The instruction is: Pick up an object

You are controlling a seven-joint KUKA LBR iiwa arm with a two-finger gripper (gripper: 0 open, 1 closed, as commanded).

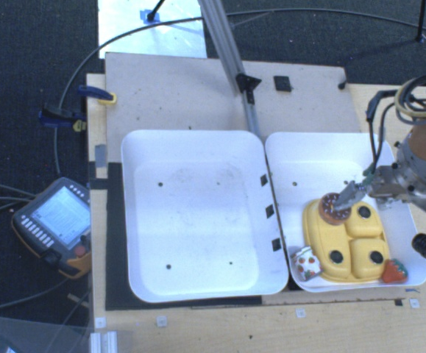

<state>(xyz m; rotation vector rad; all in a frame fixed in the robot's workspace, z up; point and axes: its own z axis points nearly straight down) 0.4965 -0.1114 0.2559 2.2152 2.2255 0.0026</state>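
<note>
In the right bin (pixel 301 160) lies a large yellow block toy (pixel 349 245) with black dots on top. A small brown and pink doughnut-like piece (pixel 334 208) rests on the toy's upper left corner. A white spotted object (pixel 306 263) lies at the toy's lower left, and a red strawberry (pixel 395 271) at its lower right. My gripper (pixel 347 195) reaches in from the right, slanting down to the left, with its tip right at the doughnut piece's upper right edge. Whether it touches the piece is unclear.
The left bin (pixel 194 212) sits beside the right one, joined by black clips (pixel 269 210). A grey pole (pixel 227 43) slants across the back of the bench. A teach pendant (pixel 54 223) and cables lie off the bench's left side.
</note>
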